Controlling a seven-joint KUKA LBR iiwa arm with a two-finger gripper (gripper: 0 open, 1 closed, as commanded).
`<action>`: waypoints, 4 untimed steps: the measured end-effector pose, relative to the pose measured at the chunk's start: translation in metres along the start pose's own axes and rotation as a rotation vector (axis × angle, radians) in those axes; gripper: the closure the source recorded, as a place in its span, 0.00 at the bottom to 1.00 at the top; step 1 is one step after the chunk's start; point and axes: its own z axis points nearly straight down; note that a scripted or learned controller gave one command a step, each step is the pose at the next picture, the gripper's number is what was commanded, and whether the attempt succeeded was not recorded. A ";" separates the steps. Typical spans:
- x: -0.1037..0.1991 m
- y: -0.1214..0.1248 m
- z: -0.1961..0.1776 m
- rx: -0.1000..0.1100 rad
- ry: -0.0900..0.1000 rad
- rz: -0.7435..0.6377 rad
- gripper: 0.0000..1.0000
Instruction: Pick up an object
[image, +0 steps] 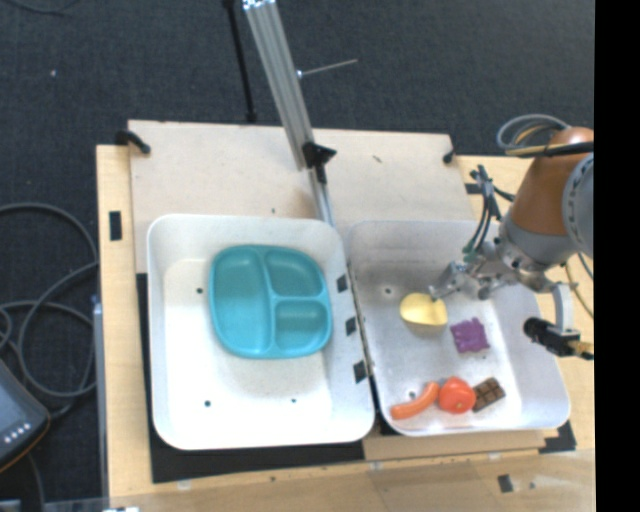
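Nearest in the right shallow white bin (535, 400) lie an orange carrot-shaped toy (413, 401), a red round tomato toy (456, 396) and a small brown block (488, 393). Farther in sit a purple cube (469, 335) and a yellow rounded plastic piece (424, 312). The hand (450, 283) hovers just beyond the yellow piece, its grip impossible to tell; a teal divided plastic plate (270, 301) fills the left bin (180, 400).

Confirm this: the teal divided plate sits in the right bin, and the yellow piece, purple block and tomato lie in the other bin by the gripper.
Wrong on one point: the camera view shows the teal divided plate in the left bin. The yellow piece, purple block and tomato do lie in the other bin, by the gripper.
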 end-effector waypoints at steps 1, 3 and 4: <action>-0.002 0.002 -0.016 -0.009 -0.003 0.000 1.00; 0.000 0.007 -0.117 -0.012 -0.003 0.000 1.00; 0.058 0.014 -0.112 -0.005 0.001 -0.002 1.00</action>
